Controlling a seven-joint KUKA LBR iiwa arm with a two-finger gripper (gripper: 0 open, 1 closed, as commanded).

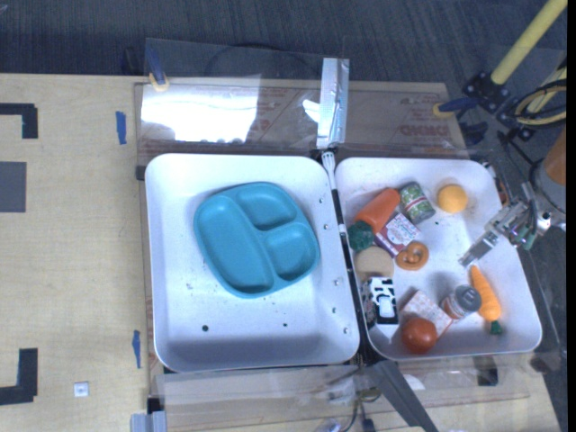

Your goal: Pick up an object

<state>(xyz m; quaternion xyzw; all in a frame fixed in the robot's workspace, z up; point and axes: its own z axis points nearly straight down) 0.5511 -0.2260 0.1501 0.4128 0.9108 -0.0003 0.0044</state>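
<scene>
Gripper hovers near right bin's right edge, finger state unclear. Carrot lies just below-right of it toward bin's front-right corner, long axis running back-to-front along right wall.

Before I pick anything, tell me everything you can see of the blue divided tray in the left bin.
The blue divided tray looks like matte plastic with rounded corners and three recessed compartments: one long, two smaller. It lies flat, open side up and turned at a slant, near the middle of the left white bin. It holds nothing, and only the bin floor touches it.
</scene>
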